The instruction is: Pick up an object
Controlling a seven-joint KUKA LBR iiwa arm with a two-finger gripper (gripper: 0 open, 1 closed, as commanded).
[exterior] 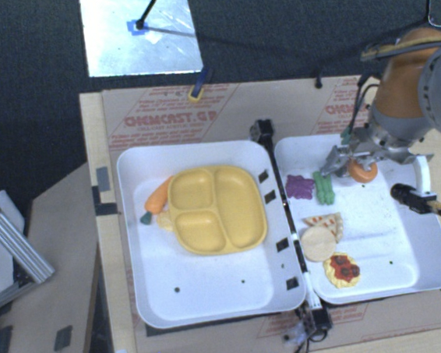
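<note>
Your arm (403, 90) is leaning over the far corner of the right-hand bin (434, 271), with its jaws hanging low above the bin floor. An orange round piece (363, 172) is lying right at the jaws, on the side toward the arm, touching them or nearly so. From this slant, metal and orange are overlapping, so you cannot tell whether the jaws are wide, narrow or closing on anything.

Judging by that, the approach is looking complete. The grip is unconfirmed and the lift is not yet done, because the piece is sitting at floor level and not hanging clear.

Just past the jaws, toward the divider between the bins, a green piece (325, 189) is standing close, and it is looking like the likeliest thing to get nudged if the jaws are travelling that way. A purple piece (300, 187) is lying beside it, farther from the jaws.

Nearer the camera than the jaws, and well apart from them, a pale wedge (325, 221) is resting against a tan disc (318, 243). A red-and-yellow piece (342, 270) is lying farther forward again.

Across the divider, far from the jaws, a yellow divided plate (212, 209) is filling much of the left-hand bin (218, 301). A carrot (157, 196) is lying at the plate's outer edge. Nothing there is crowding the pick.
</note>
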